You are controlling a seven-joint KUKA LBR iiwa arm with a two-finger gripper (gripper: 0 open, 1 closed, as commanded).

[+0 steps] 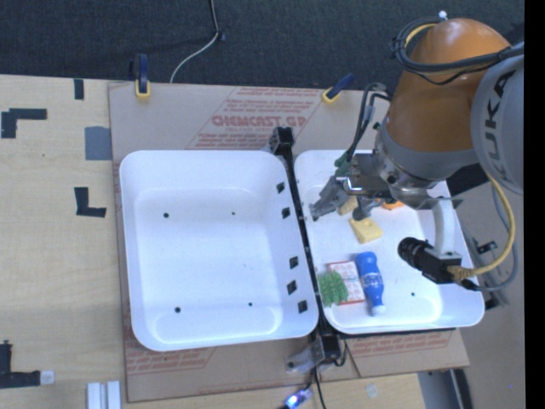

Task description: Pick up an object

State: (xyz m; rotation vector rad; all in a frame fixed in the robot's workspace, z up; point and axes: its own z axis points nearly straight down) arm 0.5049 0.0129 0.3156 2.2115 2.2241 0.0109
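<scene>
The right bin (409, 309) holds several small things. A blue bottle (370, 281) with a white cap lies near the front, and a green and red packet (339, 284) lies just left of it. A yellow block (366, 230) rests in the middle. My gripper (339, 206) hangs over the back left part of this bin, just above and left of the yellow block. Its two grey fingers (322, 204) are spread apart with nothing between them. A small orange thing (392, 203) peeks out from under the wrist.
The left bin (204, 254) lies beside the right one, with a black divider strip (294, 228) between them. Both sit on a cardboard sheet (247, 118) clamped at the back. The arm's orange and grey body covers the right bin's back right.
</scene>
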